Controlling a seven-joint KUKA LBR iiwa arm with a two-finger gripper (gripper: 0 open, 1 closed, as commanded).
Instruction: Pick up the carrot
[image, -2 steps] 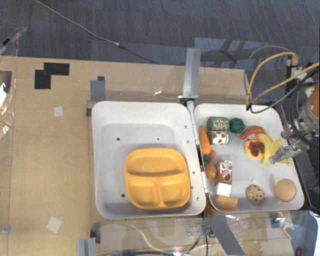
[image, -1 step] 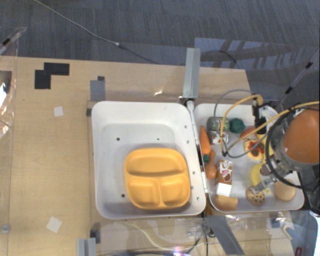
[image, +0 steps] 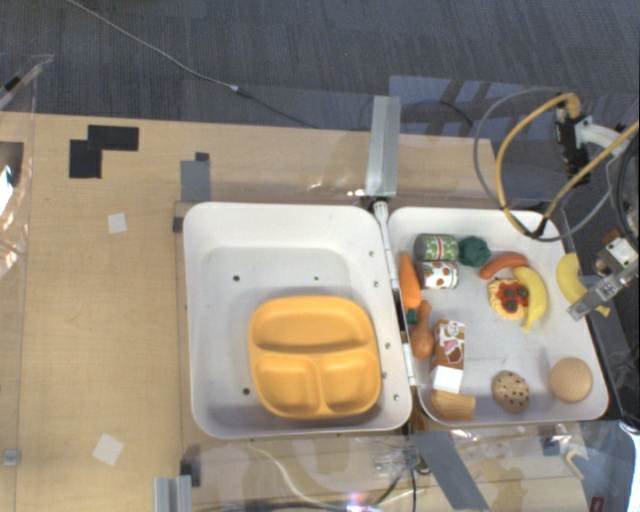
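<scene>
Left bin (image: 200, 330): white, shallow; bears a yellow divided plate (image: 315, 355) toward the near wall. No task item seen here.

Divider (image: 393, 290): the two bins' rims meeting side by side; forms a wall directly left of the target.

Carrot (image: 409, 282): in the right bin, hard against its left wall, lying lengthwise along that wall. Orange, tapered, with a dark green tip at the near end. Just beside a small tin (image: 440, 275) on its right; a brown sausage-shaped piece (image: 422, 335) close below it.

Handling, judged: looks like a toy food item, so likely light, stiff and smooth-skinned, hence prone to slipping or rolling. Not fragile by appearance. Best hold judged at the thicker middle, fingers closing across the short width. Clearance on the wall side looks tight; risk of a finger striking the rim or nudging the tin.

Right bin (image: 600, 400): white, crowded. Holds also a green can (image: 436, 247), a dark green lump (image: 474, 250), a red sausage (image: 502, 263), a banana (image: 535, 295), a cookie (image: 511, 391) and a round bun (image: 570, 380).

Gripper (image: 600, 285): at the far right edge, over the right bin's outer rim, well apart from the carrot. Nothing seen between the fingers. Open or clenched: cannot tell; too small and partly cut off.

Task status, judged: approach not yet made; carrot untouched.
</scene>
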